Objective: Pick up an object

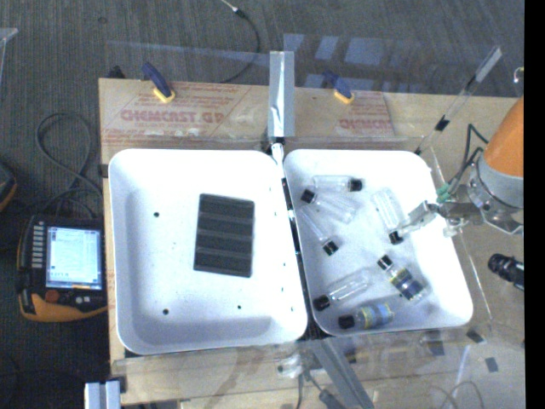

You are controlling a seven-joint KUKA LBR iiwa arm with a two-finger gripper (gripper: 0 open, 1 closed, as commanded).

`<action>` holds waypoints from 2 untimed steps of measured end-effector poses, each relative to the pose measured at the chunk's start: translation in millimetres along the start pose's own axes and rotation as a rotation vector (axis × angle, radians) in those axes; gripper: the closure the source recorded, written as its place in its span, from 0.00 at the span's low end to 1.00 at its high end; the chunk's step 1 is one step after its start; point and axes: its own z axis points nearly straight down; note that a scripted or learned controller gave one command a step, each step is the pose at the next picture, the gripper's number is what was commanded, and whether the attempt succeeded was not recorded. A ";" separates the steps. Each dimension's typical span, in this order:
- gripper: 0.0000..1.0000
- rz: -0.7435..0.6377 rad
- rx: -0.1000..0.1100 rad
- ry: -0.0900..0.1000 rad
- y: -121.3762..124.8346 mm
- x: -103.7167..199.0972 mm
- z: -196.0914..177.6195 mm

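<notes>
You had little room on the right side: the gripper (415,221) hung over the right bin (443,309), just inside its right wall, with the arm's orange band (511,143) beyond the rim. You could not tell from above whether the pincer was wide or narrow, and nothing was seen to be held in it. The two bins met along a narrow seam in the middle, so there was no free bench between them.

The left bin (136,313) held one black ridged block (225,235), lying flat near its centre with bare white floor all around it.

The right bin held the loose pieces you could go for, scattered over its floor. A clear vial (336,183) with a black cap lay near the far wall. Another clear vial (386,207) lay just beside the gripper; whether they touched could not be told. A third clear vial (347,288) lay near the front wall, tilted across the floor. A dark blue bottle (409,285) sat near the right wall, and a labelled bottle (371,316) lay against the front rim. The clear ones were see-through and faint against the white, marked chiefly by their black caps.
</notes>
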 end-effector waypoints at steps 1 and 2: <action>0.00 -0.037 0.002 0.002 -49.8 -2.6 64.7; 0.00 -0.025 -0.014 -0.003 -7.9 13.5 95.6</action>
